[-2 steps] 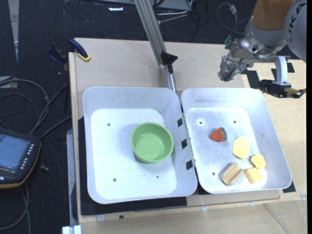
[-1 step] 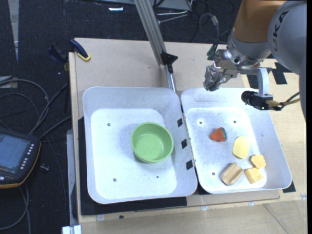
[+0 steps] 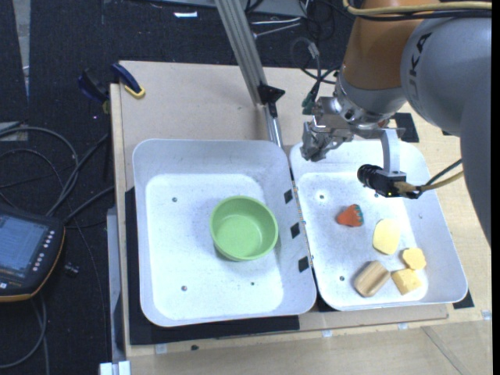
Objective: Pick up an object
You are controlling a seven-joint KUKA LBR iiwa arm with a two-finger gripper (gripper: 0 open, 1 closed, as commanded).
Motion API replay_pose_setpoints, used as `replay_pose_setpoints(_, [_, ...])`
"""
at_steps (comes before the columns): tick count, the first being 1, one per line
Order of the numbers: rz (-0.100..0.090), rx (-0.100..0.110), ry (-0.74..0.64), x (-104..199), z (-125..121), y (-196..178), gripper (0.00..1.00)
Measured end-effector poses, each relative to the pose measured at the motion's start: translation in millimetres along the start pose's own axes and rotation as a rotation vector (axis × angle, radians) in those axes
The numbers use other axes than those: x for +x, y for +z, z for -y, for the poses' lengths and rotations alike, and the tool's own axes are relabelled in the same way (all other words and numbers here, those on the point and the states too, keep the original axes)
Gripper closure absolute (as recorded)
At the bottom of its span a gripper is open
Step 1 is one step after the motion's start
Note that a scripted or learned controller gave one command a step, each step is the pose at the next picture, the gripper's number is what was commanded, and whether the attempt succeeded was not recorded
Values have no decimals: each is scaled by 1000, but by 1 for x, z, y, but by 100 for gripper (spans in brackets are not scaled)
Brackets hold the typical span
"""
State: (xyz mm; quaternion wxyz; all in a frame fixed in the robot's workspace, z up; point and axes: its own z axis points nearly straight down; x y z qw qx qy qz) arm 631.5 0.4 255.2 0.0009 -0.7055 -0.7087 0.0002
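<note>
Five small items in right bin [image 3: 437, 209]: red strawberry-like piece [image 3: 350, 216], pale yellow piece [image 3: 386, 237], two yellow blocks [image 3: 409, 269], tan cylinder [image 3: 370, 278]. Gripper [image 3: 315, 148] at bin's far left corner, nothing between fingers; whether open or closed, cannot tell. Nearest candidate: red piece, nearer the camera and rightward.

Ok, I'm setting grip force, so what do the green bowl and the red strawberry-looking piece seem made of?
The green bowl looks like moulded plastic: uniform colour, matte with a soft sheen, thick rim. The strawberry in the right bin looks like a plastic or rubber toy, going by its flat red and green colouring; too small to tell hard from soft.
</note>
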Motion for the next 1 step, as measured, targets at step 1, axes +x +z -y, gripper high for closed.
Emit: replay_pose_setpoints(1, [0,-1,-1,59,21,6,100])
